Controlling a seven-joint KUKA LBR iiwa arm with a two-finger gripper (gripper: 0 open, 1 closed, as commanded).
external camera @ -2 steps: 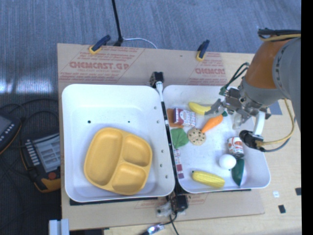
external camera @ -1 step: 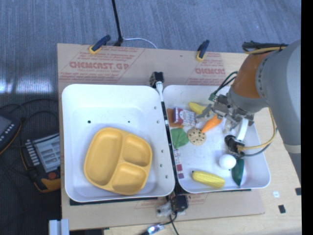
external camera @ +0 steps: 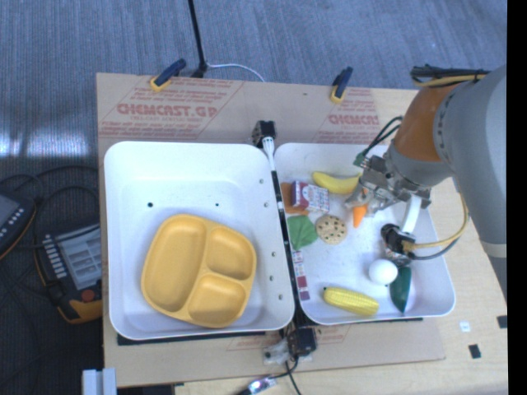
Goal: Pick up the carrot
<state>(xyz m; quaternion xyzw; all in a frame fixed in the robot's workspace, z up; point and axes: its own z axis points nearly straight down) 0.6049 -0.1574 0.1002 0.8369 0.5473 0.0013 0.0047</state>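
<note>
The claw point(external camera: 368, 197) hangs over the small orange carrot point(external camera: 358, 216) in the right bin point(external camera: 436, 303), its opening impossible to tell; the carrot, likely light, stiff plastic, wants gripping mid-body.

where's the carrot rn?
The carrot is in the right bin, upper middle, directly under the gripper. The banana lies to its upper left and the cookie to its lower left.

The pincer point(external camera: 368, 194) sits over the carrot point(external camera: 358, 216) in the right bin point(external camera: 436, 303), beside a banana point(external camera: 334, 182).
</note>
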